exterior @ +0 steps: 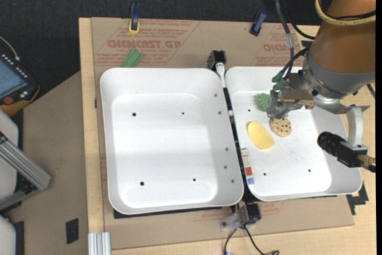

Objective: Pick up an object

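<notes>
Clamp (248,214) at bench front edge, nearest, just below seam between bins. Left bin (113,146) holds no objects. Right bin (298,185) carries all three objects. Yellow oval piece (260,135) lies left of centre in right bin: looks light, smooth, maybe slippery; best pinched across short width. Cookie (280,126) touches or nearly touches its upper right: flat, thin, likely brittle; take by edges, gently. Green item (264,101) above cookie, partly hidden. Gripper (278,111) hangs directly over cookie; finger state cannot tell.
</notes>
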Controlling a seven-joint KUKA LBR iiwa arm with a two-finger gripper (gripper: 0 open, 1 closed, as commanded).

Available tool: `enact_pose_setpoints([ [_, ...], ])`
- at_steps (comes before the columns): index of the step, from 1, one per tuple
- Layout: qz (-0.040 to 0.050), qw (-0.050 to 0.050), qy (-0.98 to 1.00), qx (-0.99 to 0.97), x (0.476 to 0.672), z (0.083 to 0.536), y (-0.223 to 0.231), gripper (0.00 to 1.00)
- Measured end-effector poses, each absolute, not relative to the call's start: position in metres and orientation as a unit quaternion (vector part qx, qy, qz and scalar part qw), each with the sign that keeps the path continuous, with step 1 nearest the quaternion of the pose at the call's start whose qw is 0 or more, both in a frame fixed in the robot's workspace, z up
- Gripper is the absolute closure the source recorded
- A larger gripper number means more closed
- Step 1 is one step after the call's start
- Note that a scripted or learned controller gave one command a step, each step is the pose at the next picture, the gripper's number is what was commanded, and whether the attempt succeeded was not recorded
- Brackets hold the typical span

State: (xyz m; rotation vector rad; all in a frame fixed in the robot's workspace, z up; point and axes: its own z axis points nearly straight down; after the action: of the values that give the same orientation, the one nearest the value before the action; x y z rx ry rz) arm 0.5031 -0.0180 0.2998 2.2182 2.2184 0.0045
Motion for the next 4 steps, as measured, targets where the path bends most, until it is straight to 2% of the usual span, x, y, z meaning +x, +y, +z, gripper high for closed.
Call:
enact_pose_setpoints([
  [1,-0.0031,-0.003,0.705,0.709,0.477,0.243,-0.053,1.0],
  [2,0.0046,0.001,0.713,0.701,0.48,0.309,0.077,1.0],
  [3,0.003,0.001,0.71,0.704,0.479,0.347,0.136,1.0],
  [4,-0.0015,-0.001,0.705,0.709,0.479,0.339,0.083,1.0],
])
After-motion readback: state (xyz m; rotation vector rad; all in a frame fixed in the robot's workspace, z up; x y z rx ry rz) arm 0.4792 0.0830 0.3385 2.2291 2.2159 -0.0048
